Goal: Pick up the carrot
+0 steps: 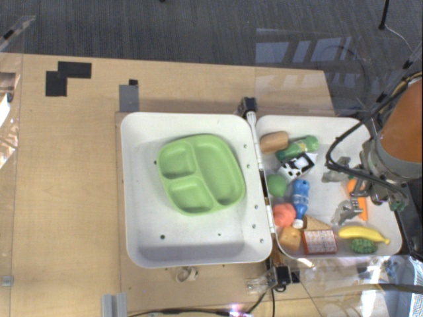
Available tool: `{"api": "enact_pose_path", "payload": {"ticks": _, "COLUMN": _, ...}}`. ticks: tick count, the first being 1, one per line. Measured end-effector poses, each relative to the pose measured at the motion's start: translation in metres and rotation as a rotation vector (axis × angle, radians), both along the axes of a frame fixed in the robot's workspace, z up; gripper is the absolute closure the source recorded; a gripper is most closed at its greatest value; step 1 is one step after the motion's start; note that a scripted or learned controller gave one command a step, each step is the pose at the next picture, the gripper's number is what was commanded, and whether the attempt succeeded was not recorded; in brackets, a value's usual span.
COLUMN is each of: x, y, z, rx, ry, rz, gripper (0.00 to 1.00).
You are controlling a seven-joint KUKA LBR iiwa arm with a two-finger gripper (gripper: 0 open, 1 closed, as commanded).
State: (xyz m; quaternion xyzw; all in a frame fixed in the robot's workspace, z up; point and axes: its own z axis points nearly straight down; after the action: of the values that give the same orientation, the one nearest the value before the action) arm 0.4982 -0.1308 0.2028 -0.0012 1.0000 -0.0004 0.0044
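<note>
The carrot [363, 211] is a small orange piece lying in the right bin [330, 125], near that bin's right wall. It shows in two orange patches, because my gripper [351, 205] hangs right over its middle and hides the rest. The gripper's grey metal head sits low in the bin, under the orange-banded wrist [402, 132] that comes in from the right. Whether the carrot is gripped or merely lies beneath the gripper cannot be made out from above.
A banana [361, 233] and a green broccoli piece [361, 246] lie just in front of the gripper. To the left are a red box [319, 241], a blue bottle [301, 195], a cow toy [296, 166] and a bread roll [274, 140]. The left bin holds a green divided plate [200, 174].
</note>
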Motion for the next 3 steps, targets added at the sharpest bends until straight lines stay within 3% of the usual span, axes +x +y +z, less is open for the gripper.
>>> {"api": "enact_pose_path", "payload": {"ticks": 1, "x": 0.019, "y": -0.054, "z": -0.051, "rx": -0.002, "ry": 0.000, "rz": 0.118, "gripper": 0.00}}
{"api": "enact_pose_path", "payload": {"ticks": 2, "x": 0.019, "y": -0.075, "z": -0.112, "rx": -0.005, "ry": -0.010, "rz": 0.144, "gripper": 0.00}}
{"api": "enact_pose_path", "payload": {"ticks": 3, "x": 0.023, "y": -0.074, "z": -0.099, "rx": -0.009, "ry": -0.021, "rz": 0.151, "gripper": 1.00}}
